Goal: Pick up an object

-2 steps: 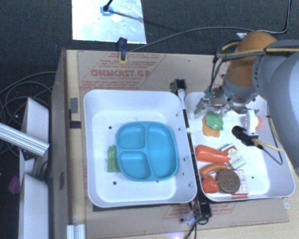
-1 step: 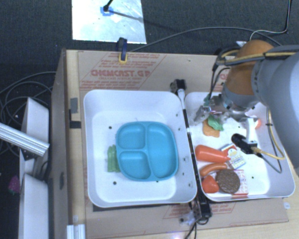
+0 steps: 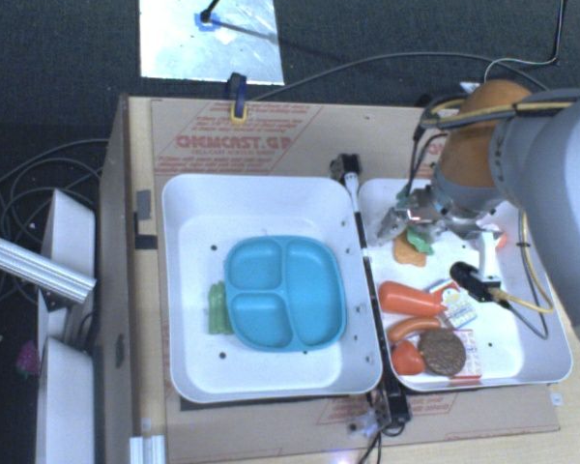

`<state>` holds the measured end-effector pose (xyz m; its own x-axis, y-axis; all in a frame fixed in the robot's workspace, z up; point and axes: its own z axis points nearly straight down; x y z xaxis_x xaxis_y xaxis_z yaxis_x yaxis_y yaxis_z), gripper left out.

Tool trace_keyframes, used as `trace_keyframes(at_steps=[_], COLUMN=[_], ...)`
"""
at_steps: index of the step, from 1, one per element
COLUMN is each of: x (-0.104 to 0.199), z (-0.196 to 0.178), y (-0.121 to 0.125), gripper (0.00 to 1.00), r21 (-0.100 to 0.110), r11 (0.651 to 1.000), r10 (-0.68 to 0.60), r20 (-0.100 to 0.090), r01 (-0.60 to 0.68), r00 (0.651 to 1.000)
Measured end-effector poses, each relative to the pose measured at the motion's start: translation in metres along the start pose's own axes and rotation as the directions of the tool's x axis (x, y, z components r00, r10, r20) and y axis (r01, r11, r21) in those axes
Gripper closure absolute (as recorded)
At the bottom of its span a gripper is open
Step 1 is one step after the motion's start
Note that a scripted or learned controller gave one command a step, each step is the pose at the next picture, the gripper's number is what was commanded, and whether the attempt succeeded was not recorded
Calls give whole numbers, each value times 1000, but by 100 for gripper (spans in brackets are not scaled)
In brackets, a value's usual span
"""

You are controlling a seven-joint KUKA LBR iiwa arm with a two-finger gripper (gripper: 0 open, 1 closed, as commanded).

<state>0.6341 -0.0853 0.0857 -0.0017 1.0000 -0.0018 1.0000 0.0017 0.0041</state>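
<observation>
An orange and green toy piece (image 3: pixel 411 247) is seen near the upper left of the right bin (image 3: pixel 551 351), directly under the gripper (image 3: pixel 418 217), which is lowered over it from the arm (image 3: pixel 522 148) reaching in from three o'clock. Whether the piece is gripped cannot be told, and the gripper's opening cannot be made out. At five o'clock from the gripper an orange carrot-like toy (image 3: pixel 412 299) is laid, with a sausage (image 3: pixel 413 329), a brown round patty (image 3: pixel 444 352) and a red piece (image 3: pixel 407 357) beyond it. In the left bin (image 3: pixel 188 201) a blue divided plate (image 3: pixel 283 291) is set, with a green item (image 3: pixel 217 308) touching its nine o'clock edge.
</observation>
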Motion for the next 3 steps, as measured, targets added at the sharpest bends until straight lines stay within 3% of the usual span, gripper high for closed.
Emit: trace_keyframes(at_steps=[2, 3], x=[-5, -10], z=[0, 1], y=[12, 6], gripper=[0, 0], r21=[1, 2], r11=[1000, 1000], r10=[-2, 0], r20=[-1, -1], r01=[2, 0], r00=[1000, 1000])
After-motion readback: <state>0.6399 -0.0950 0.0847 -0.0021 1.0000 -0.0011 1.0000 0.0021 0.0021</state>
